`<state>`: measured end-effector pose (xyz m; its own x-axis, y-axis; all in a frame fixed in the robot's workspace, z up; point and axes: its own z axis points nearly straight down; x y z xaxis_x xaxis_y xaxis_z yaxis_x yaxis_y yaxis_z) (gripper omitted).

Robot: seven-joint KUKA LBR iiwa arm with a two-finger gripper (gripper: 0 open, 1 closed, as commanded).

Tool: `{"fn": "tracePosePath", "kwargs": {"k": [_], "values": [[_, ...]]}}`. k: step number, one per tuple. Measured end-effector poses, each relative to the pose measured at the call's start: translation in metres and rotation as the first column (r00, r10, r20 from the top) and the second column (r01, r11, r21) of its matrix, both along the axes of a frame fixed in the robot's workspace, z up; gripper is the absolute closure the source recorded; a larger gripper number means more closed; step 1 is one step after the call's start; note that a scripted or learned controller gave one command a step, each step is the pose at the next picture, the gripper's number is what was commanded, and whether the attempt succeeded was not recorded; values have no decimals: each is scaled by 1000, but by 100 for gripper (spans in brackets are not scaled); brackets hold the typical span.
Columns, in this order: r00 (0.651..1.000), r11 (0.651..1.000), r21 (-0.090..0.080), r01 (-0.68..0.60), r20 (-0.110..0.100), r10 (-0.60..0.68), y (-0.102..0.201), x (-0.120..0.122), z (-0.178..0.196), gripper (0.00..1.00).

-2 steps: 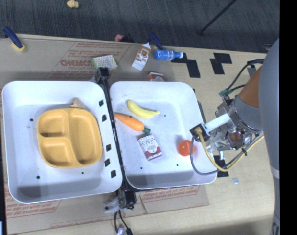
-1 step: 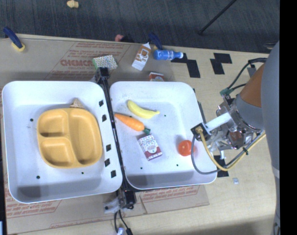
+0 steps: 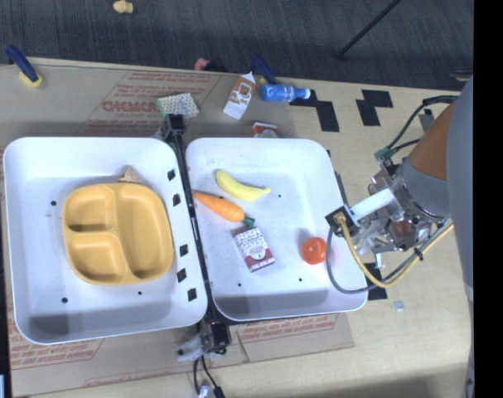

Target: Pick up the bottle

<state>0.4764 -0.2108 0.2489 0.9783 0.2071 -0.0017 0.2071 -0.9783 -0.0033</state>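
Note:
A small blue bottle (image 3: 282,94) lies on its side on the bench, just behind the far edge of the right bin (image 3: 317,152). The gripper (image 3: 382,243) hangs at the end of the grey arm, off the right bin's right rim and well in front of the bottle. Cables loop around it and hide its tip. Nothing shows in its grasp.
In the right bin lie a banana (image 3: 241,186), a carrot (image 3: 220,207), a red packet (image 3: 253,248) and a red ball (image 3: 314,249). A yellow divided plate (image 3: 117,231) sits in the left bin (image 3: 27,172). A small carton (image 3: 239,96) stands left of the bottle.

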Motion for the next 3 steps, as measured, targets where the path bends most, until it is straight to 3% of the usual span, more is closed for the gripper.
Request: {"fn": "tracePosePath", "kwargs": {"k": [3], "values": [[1000, 1000, 3, 1, -4, -1, 1, -1, -13, 100]]}}
